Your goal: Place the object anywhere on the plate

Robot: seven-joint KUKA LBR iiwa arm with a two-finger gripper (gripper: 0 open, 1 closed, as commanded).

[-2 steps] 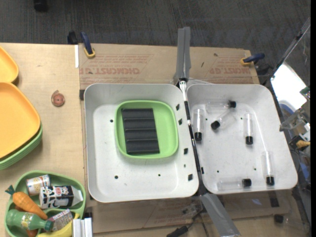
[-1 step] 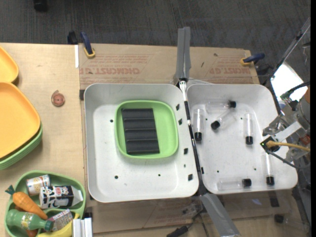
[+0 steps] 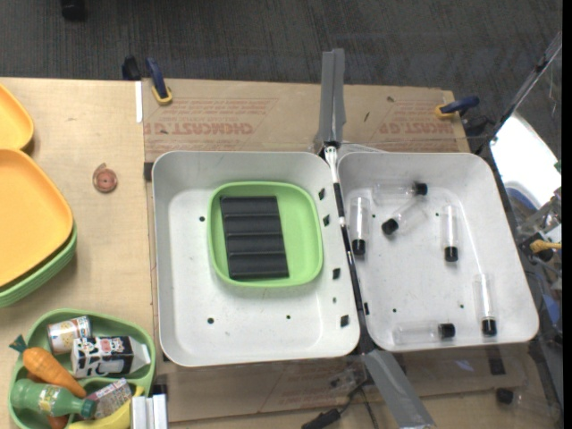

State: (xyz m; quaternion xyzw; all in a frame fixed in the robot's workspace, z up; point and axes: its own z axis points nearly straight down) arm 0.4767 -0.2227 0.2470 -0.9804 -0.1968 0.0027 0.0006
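The green plate (image 3: pixel 308 239) sits in the middle of the left bin (image 3: pixel 188 320). A black block (image 3: pixel 255 237) with bumpy rows lies flat on the plate, right in its middle. It stays inside the plate's rim and does not hang over.

I think the black block is the object. If so, the job looks done, because the thing is already on the plate. The next move would just be for the arm to stay away and not bump the plate.

The right bin (image 3: pixel 420 284) holds some clear tubes with black caps. One tube (image 3: pixel 359 226) lies near the bin's left edge. One tube (image 3: pixel 450 235) lies near the middle. Another tube (image 3: pixel 485 307) lies near the bottom right corner. They are well apart from each other. If a tube is the object, then no step has started. The arm would need to come down over one tube, pinch it across its thin side, lift it, and carry it over the wall between the bins to the plate. The tubes are round and smooth, so they may roll or slip.

I cannot tell how the arm is posed. I cannot tell if the gripper is spread or pressed together.
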